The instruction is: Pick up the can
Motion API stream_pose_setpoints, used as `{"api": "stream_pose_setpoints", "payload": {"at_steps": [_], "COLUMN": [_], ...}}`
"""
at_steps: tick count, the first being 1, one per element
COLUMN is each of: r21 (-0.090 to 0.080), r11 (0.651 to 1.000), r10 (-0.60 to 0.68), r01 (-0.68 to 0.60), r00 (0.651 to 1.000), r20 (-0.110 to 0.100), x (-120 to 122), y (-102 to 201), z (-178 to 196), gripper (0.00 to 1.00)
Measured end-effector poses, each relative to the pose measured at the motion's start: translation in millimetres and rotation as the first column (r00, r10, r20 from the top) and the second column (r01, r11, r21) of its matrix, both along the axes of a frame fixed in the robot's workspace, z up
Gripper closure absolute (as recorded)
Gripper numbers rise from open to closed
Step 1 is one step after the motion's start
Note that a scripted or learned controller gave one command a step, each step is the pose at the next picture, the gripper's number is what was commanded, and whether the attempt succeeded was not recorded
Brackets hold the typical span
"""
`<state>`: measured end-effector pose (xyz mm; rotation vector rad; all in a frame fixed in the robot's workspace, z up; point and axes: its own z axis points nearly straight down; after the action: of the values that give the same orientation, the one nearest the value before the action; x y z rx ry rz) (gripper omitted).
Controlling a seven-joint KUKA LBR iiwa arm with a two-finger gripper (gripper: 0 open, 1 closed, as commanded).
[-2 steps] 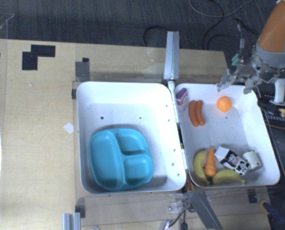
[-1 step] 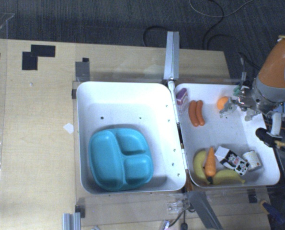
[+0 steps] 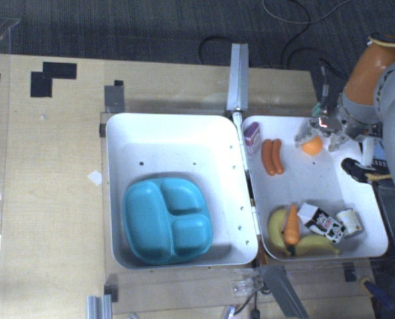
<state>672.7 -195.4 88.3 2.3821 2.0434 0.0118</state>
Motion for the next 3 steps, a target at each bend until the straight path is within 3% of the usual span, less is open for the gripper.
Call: {"api": "stream_pose_setpoints", "payload": {"at_steps": [1,2,3], "r21": [-0.002,-0.003,-0.003], "r11": [0.96,0.992,0.987], "r10": [-0.281,-0.125,-0.16], "r01": [0.281,0.125,0.16], "r00": [0.96,0.992,0.987], "r20": [0.0,-0.003,-0.003], "x": [-2,-45,-2], "y": [20,14,6], "z": [50,55,0], "gripper": [0.0,0.0,0.0]}}
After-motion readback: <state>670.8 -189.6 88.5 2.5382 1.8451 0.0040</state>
